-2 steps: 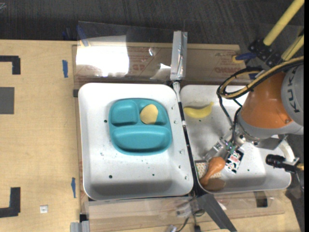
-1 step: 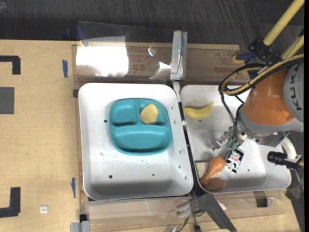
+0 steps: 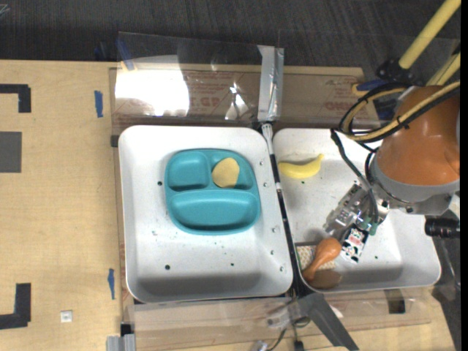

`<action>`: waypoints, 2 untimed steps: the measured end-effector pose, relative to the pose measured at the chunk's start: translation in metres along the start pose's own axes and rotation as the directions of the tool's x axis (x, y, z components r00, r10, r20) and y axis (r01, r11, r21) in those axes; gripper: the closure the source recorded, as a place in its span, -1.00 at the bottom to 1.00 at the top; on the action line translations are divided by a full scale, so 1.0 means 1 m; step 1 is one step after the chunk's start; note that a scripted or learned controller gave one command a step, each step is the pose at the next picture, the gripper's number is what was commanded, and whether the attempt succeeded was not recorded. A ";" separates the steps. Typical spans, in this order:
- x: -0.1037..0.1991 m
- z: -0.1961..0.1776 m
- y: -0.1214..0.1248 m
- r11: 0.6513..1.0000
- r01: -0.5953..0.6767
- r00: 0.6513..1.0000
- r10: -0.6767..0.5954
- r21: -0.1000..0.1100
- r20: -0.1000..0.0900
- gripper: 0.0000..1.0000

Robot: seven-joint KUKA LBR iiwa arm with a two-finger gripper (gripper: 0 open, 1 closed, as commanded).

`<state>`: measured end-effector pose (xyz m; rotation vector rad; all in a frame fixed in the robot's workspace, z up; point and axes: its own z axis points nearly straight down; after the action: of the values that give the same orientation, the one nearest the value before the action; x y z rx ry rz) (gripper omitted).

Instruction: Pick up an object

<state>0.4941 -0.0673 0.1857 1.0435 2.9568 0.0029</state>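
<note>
In the right bin [image 3: 409, 269], a yellow banana [image 3: 300, 167] lies near the far left corner. An orange-brown carrot-like object [image 3: 322, 258] rests at the near left corner, partly over the bin's rim. My gripper [image 3: 348, 232] hangs low in the right bin, just up and right of the orange object, close to its upper end. The left bin [image 3: 146, 247] holds a teal divided plate [image 3: 212, 191] with a round yellow item [image 3: 226, 172] in its upper right compartment.
The arm's orange band and grey wrist [image 3: 420, 159] hover over the right bin's right half. Yellow and black cables [image 3: 373, 104] run behind the right bin. A clear plastic sheet [image 3: 197, 86] stands behind the left bin.
</note>
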 end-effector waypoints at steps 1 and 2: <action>0.017 -0.066 0.001 0.989 -0.148 0.989 0.148 0.000 0.000 1.00; -0.029 -0.117 0.000 0.961 -0.278 0.961 0.278 0.000 0.001 1.00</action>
<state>0.5158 -0.0854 0.3029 1.4484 2.7804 0.0029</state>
